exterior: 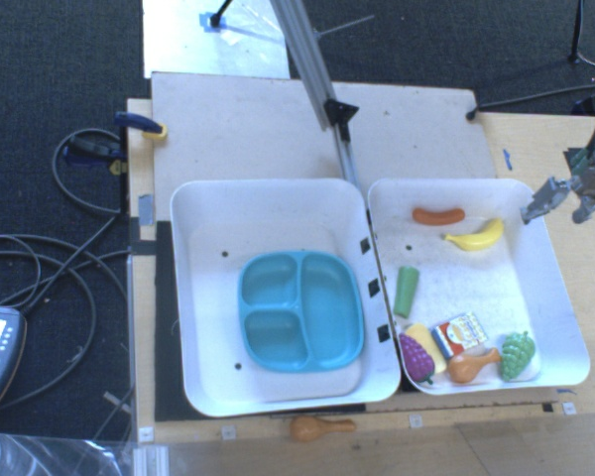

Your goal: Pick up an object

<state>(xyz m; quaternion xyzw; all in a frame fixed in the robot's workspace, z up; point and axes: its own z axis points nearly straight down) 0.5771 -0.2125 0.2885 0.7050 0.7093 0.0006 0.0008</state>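
The right bin point(545, 266) holds several toy foods: an orange sausage point(438, 216), a yellow banana point(476, 236), a green cylinder point(407, 291), purple grapes point(416, 357), a red and white box point(462, 333), a tan drumstick point(471, 366) and green grapes point(517, 355). My gripper point(563, 204) hangs over the bin's far right rim, to the right of the banana. Its fingers point(539, 202) are spread open with nothing between them.
The left bin point(208, 266) holds a blue divided plate point(300, 310). Another tan drumstick point(322, 426) lies on the bench in front of the bins. A slanted metal pole point(307, 53) crosses the back, and cables lie on the floor at left.
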